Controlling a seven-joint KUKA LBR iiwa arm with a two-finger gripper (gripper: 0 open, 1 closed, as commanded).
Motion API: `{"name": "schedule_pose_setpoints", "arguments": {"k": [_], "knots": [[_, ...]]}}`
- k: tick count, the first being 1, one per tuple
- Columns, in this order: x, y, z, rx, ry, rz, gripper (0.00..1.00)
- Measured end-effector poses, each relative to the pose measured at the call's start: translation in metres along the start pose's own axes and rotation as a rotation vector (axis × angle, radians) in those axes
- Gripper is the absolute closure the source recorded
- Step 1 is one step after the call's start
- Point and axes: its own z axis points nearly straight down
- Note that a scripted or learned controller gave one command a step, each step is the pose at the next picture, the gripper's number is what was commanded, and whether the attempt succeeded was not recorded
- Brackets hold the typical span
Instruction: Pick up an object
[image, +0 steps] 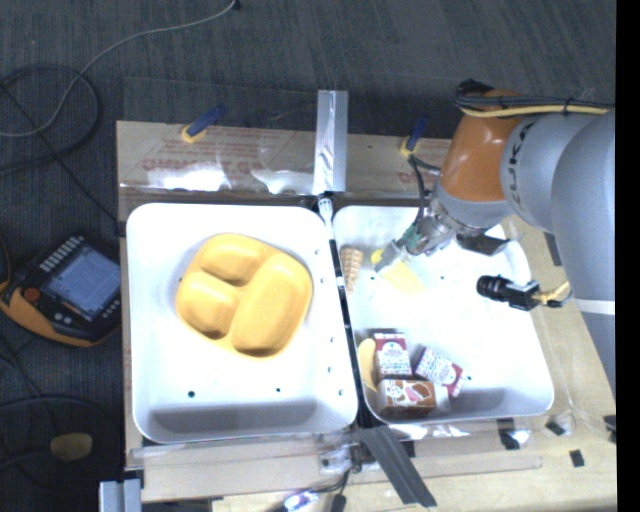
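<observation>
Red print runs along the cardboard (215, 152) behind the bins, too faint to read. Cartons (410, 372) carry labels, not legible either.

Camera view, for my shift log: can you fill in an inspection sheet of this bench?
Surface: two shallow white bins, left bin and right bin, side by side on a bench.
Job's things: large yellow lumpy moulded tray in the left bin; small red-and-white cartons near the right bin's front; ice cream cone and pale yellow flat piece near its back.
Clutter: nothing seen.
Grippers: gripper low over the right bin's back.
Cables: dark cables on the floor.
Surroundings: orange-edged handheld pendant left of the bench.
</observation>
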Motion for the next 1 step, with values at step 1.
{"name": "schedule_pose_setpoints", "arguments": {"k": [1], "knots": [[0.0453,0.0505,-0.0906,0.002,-0.006,0.018,1.00]]}}
